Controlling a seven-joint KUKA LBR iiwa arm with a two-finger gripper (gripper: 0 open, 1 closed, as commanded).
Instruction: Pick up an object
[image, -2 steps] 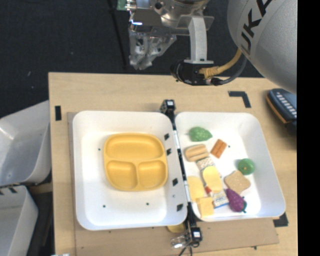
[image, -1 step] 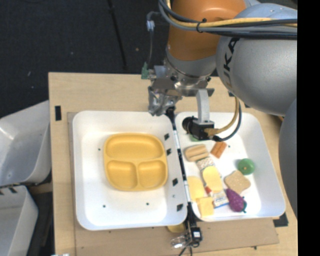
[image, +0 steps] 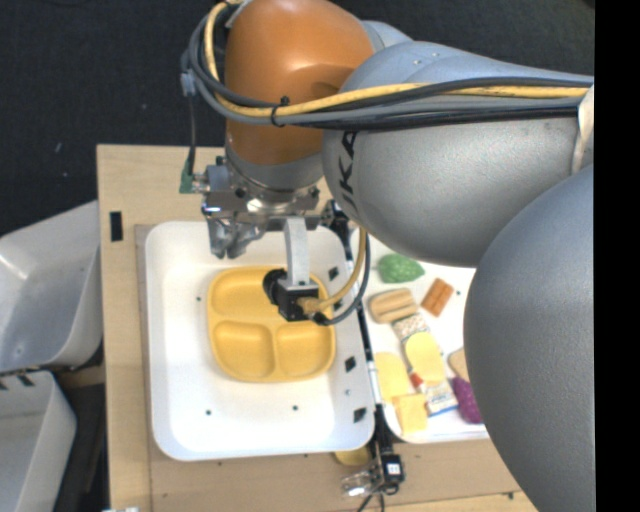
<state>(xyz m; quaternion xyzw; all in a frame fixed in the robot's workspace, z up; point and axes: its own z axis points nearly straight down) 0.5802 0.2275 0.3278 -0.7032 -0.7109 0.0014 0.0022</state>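
Observation:
A yellow divided plate (image: 268, 338) lies in the left white bin (image: 180, 400), a little above its middle. My gripper (image: 230, 243) hangs over the bin's far side, just above the plate's upper left rim. I see nothing held in it. The arm's orange wrist and grey body cover the far part of both bins.
The right bin (image: 470, 278) holds a green lump (image: 400, 268), a tan roll (image: 390, 303), an orange block (image: 437, 296), several yellow blocks (image: 424, 356) and a purple piece (image: 466, 400). The bins' shared wall runs between them. Wooden bench (image: 125, 300) shows at left.

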